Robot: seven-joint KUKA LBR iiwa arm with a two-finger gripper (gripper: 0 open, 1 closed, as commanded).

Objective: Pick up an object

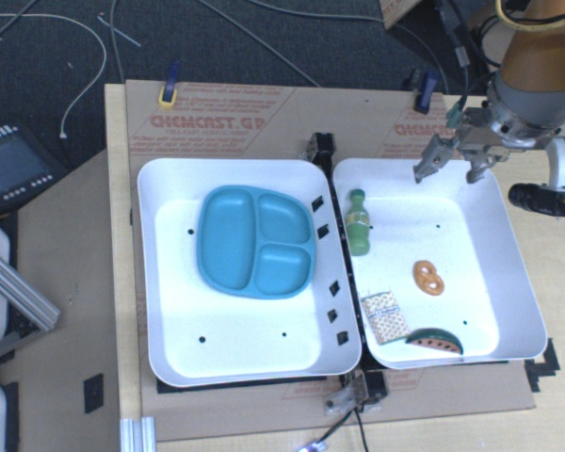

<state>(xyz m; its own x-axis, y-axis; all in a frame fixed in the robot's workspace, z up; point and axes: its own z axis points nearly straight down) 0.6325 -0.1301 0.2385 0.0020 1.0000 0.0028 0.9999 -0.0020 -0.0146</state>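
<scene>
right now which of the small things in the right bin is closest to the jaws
The green bottle, lying against the bin's left wall. It sits highest in the bin, nearer the gripper than the pretzel, the checkered packet or the watermelon slice.

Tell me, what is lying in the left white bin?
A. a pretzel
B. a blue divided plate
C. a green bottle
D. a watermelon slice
B: the blue divided plate lies in the left bin, while the green bottle, pretzel and watermelon slice all lie in the right bin.
</scene>
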